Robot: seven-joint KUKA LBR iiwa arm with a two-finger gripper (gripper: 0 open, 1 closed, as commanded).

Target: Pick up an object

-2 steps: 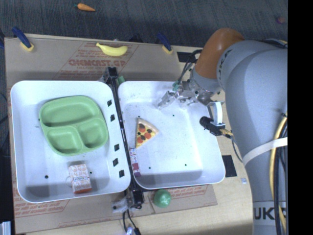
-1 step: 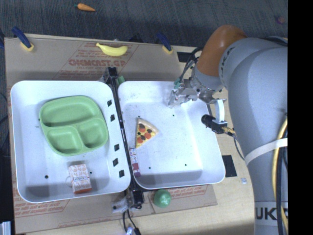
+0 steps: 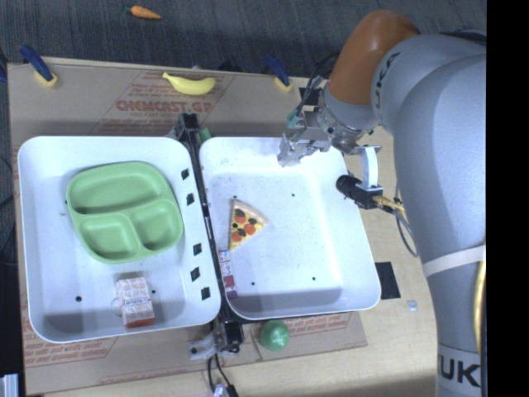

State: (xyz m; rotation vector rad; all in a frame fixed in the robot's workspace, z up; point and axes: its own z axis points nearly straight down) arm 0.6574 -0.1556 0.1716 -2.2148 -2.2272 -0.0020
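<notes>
Pizza slice (image 3: pixel 245 224) seen flat in right bin (image 3: pixel 331 288), triangular, red and yellow toppings. Tool (image 3: pixel 296 149) poised over bin's far edge; finger state unclear.

Robotics lab bench.
Grey arm (image 3: pixel 430 164) with orange band; two white bins (image 3: pixel 50 304) on clamped cardboard (image 3: pixel 149 98); toy banana (image 3: pixel 189 82), pizza slice (image 3: pixel 245 224); carpet (image 3: pixel 207 15).

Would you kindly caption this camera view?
KUKA gripper hovers at right bin's far edge; pizza slice lies inside.
</notes>
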